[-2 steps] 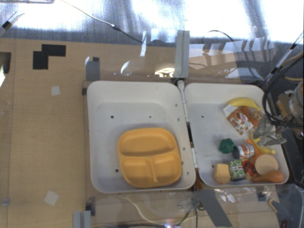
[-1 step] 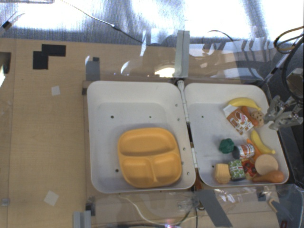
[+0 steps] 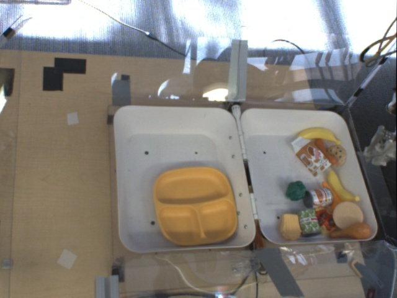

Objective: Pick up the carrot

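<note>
**Left bin** (image 3: pixel 127 166): on the table, carrying one yellow divided plate (image 3: pixel 195 205) laid flat towards the near side. Probably a drop-off surface, kept apart from the food.

**Right bin** (image 3: pixel 268 135): toy food crowded along the far-right and near-right walls, bare floor towards the centre divider. Loose, scattered lie, with pieces touching or overlapping, which suggests tipping in rather than arranging.

- Banana (image 3: pixel 318 133) at the far end; second banana (image 3: pixel 342 189) along the right wall.
- Snack packet (image 3: pixel 312 159), lying flat.
- Carrot (image 3: pixel 325 150), judged from colour and long shape: orange piece wedged between the snack packet and a cookie (image 3: pixel 338 154), touching both, just below the first banana. Identification not certain.
- Broccoli (image 3: pixel 296 190) and small can (image 3: pixel 321 197), side by side mid-bin.
- Green box (image 3: pixel 309 222), pale yellow piece (image 3: pixel 288 226), round bun (image 3: pixel 347 215), brown drumstick (image 3: pixel 355 231), packed at the near edge.

**End effector** (image 3: pixel 379 148): taken to be the pale grey shape at the right margin, outside the right bin's wall. Open or closed: cannot tell. Nothing seen held.

**Relation**: carrot inside the bin, left of the end effector and roughly level with it, apart, with the bin wall between. Tight neighbours likely to crowd a grasp.
</note>
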### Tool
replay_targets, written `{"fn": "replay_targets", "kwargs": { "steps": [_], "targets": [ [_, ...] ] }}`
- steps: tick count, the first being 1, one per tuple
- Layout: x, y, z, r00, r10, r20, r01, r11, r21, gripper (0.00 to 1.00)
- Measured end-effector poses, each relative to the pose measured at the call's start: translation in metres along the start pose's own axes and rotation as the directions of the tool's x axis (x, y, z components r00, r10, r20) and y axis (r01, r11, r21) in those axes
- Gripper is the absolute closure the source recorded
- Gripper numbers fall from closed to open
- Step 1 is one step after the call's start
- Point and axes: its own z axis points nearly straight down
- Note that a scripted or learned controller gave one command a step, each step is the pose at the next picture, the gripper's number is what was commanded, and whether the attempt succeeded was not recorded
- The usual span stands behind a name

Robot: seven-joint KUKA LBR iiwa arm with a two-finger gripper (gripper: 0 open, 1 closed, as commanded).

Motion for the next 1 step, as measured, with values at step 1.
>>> {"fn": "replay_targets", "kwargs": {
  "steps": [1],
  "targets": [
    [-0.0246, -0.0591, -0.0032, 0.94, -0.341, 0.003, 0.341, 0.94, -0.002, 1.0]
  ]
}}
